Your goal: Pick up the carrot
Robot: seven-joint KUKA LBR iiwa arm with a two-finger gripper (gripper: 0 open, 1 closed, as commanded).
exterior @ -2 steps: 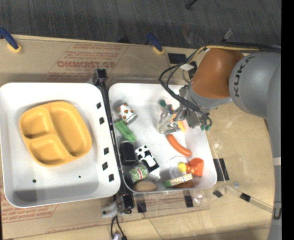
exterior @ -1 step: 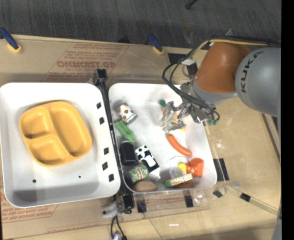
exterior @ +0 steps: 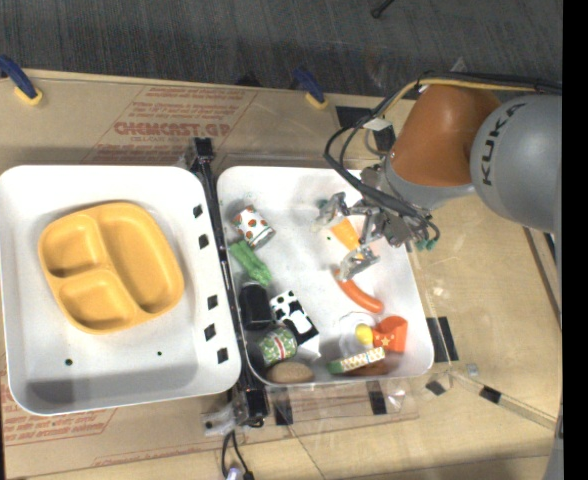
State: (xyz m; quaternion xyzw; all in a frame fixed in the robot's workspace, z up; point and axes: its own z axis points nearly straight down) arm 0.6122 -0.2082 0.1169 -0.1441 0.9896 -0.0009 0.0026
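Observation:
The carrot (exterior: pixel 345 234), a short pale-orange tapered piece, lies in the upper right part of the right bin (exterior: pixel 274 183). My gripper (exterior: pixel 344 235) hangs over it from the right. One finger (exterior: pixel 331 208) is just beyond the carrot and the other finger (exterior: pixel 358 261) is just on its near side. The jaws stand open and straddle it closely, and I see no firm pinch. The grey arm with its orange band (exterior: pixel 439 138) covers the bin's right rim.
A red-orange sausage-like piece (exterior: pixel 360 295) lies just below the gripper. A small can (exterior: pixel 254 227), a green item (exterior: pixel 251 265), a black-and-white toy (exterior: pixel 296 315) and several more toys crowd the right bin's left and front. The left bin (exterior: pixel 34 368) holds a yellow divided tray (exterior: pixel 109 265).

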